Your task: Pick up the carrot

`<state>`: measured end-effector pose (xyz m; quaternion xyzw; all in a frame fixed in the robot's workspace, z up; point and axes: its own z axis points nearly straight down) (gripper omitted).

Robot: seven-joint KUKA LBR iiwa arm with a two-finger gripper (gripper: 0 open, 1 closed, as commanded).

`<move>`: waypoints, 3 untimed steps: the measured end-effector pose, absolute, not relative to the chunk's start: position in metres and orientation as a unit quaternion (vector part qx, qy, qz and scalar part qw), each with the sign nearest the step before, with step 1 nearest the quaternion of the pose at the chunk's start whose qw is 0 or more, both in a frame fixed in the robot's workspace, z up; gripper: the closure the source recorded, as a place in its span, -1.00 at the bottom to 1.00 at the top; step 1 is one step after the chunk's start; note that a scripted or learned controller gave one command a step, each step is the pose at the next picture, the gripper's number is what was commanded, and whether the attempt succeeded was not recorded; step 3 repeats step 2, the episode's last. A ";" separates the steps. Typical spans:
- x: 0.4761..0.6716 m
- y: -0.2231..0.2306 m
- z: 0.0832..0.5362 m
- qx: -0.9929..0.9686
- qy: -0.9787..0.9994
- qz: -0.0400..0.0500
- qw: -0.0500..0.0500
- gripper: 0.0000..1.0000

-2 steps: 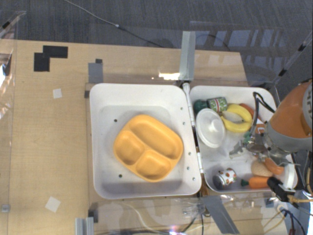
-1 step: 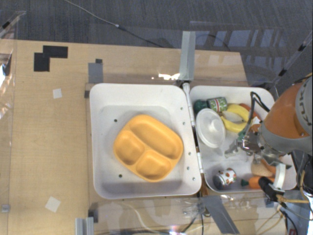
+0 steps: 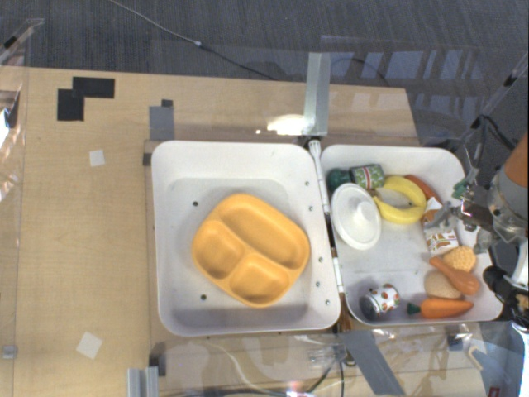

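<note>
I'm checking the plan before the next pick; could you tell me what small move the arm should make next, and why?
Probably shift the gripper toward the view's bottom edge: the carrot lies at the right bin's lower rim, well apart from it, beyond the corn cob.

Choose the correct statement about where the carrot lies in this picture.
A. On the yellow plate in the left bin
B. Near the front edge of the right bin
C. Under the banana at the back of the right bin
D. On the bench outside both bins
B: the carrot lies along the front edge of the right bin, far from the yellow plate and the banana.
</note>
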<state>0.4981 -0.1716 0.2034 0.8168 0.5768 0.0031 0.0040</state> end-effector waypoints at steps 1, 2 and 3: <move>0.490 -0.152 0.099 0.876 0.482 0.004 0.001 -1.00; 0.490 -0.128 0.090 0.880 0.476 0.004 0.003 -1.00; 0.490 -0.128 0.090 0.880 0.476 0.004 0.003 -1.00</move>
